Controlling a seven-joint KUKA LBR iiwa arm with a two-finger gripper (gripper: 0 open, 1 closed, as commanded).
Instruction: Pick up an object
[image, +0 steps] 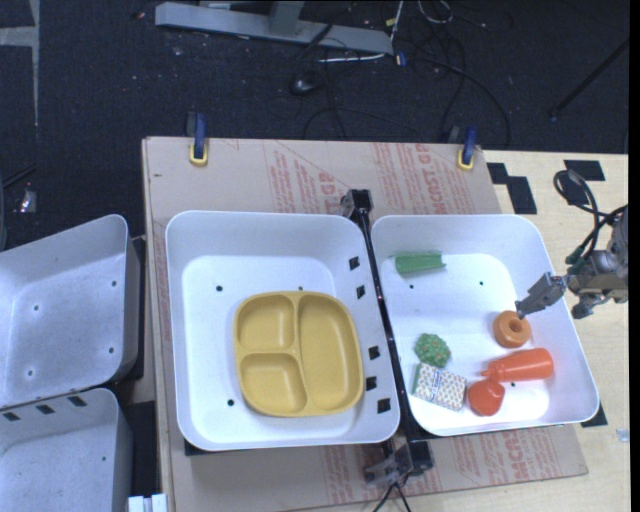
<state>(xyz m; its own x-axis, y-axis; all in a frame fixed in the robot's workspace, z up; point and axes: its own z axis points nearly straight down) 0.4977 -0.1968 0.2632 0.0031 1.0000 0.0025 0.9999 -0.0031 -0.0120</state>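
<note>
Dark floor around a board-topped table

A brown board (290, 175) printed in red covers the table, held by two yellow clamps (199, 152). Black cables (440, 70) trail over the speckled dark floor (80, 90) behind.

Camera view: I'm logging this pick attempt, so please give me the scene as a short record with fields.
left bin: holds a yellow divided plate
right bin: holds five items
far side: green block
middle: orange ring, green bumpy ball
near side: orange bottle, patterned packet
hand: at the right bin's right edge, just above the orange ring
held: nothing seen between the fingers
</note>
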